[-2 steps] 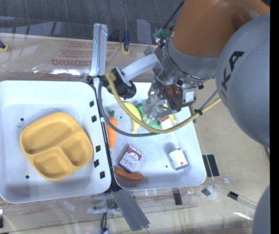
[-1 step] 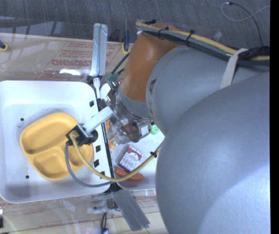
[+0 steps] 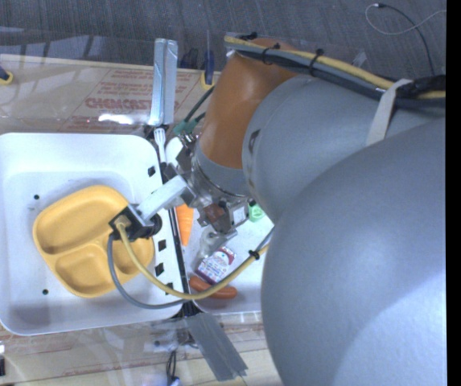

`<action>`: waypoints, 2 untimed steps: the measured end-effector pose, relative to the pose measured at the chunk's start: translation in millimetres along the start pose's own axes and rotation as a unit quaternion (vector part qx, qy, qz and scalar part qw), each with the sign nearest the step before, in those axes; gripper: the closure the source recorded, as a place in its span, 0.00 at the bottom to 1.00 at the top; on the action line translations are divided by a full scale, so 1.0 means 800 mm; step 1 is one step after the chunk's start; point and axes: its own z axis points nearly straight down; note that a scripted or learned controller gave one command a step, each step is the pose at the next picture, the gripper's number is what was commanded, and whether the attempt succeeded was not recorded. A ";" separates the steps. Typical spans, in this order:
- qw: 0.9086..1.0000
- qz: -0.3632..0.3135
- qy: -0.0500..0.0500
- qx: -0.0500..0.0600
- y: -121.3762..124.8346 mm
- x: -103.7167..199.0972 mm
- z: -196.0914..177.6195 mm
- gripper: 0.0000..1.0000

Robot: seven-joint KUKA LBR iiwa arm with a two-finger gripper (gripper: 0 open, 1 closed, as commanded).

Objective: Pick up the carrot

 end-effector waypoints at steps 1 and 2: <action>0.995 0.104 0.000 0.001 -0.009 0.006 0.228 0.00; 1.000 0.014 0.000 0.000 -0.028 0.056 0.260 0.00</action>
